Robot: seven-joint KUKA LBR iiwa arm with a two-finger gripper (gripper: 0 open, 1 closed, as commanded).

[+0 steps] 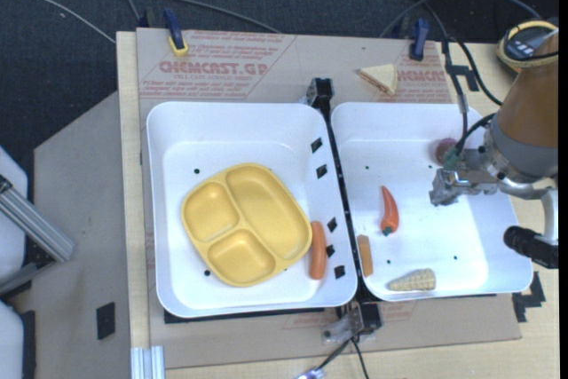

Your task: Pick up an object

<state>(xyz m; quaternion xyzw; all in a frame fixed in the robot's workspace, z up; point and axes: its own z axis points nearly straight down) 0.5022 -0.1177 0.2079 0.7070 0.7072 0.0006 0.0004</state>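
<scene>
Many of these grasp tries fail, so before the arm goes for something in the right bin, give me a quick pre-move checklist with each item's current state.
1. Gripper over the right bin: ok.
2. Whether it is open: cannot tell.
3. Nothing seen in its grasp: ok.
4. Red pepper lies apart from other items: ok.
5. Small sausage has room around it: not ok, it lies against the bin's wall.
6. Corn cob lies flat with room around it: ok.
</scene>
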